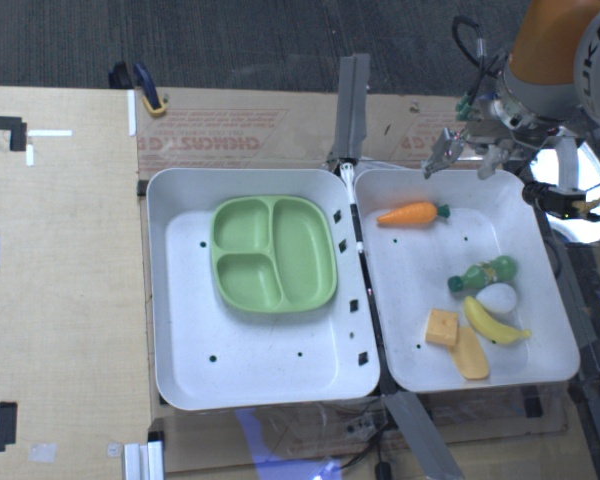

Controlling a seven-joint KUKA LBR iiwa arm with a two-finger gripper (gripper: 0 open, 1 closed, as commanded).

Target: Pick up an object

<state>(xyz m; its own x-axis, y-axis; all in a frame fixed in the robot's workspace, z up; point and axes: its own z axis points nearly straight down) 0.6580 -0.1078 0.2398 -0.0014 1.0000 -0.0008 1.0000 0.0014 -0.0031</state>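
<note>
Arm: the grey KUKA arm [565,28], orange band above its wrist, reaches in from the right and hangs over the far edge of the right bin [520,363].
End effector: the end effector [467,156] sits above the right bin's back rim with its two fingers spread apart and nothing between them.
Right bin: an orange carrot [410,214] lies near the back, its green top pointing right, just below and left of the end effector.
Front cluster: a green bottle-shaped toy [483,274], a white egg-like object [497,298] and a yellow banana [494,323] lie touching one another; a yellow cheese-like block [442,328] and an orange-yellow slice [470,354] rest just left of the banana.
Left bin: the left bin [180,358] holds a green divided plate [274,253] with three compartments, lying flat toward the back.
Counter: both bins stand side by side on the tan counter [60,298], a blue-handled clamp [140,83] at its far edge.
</note>
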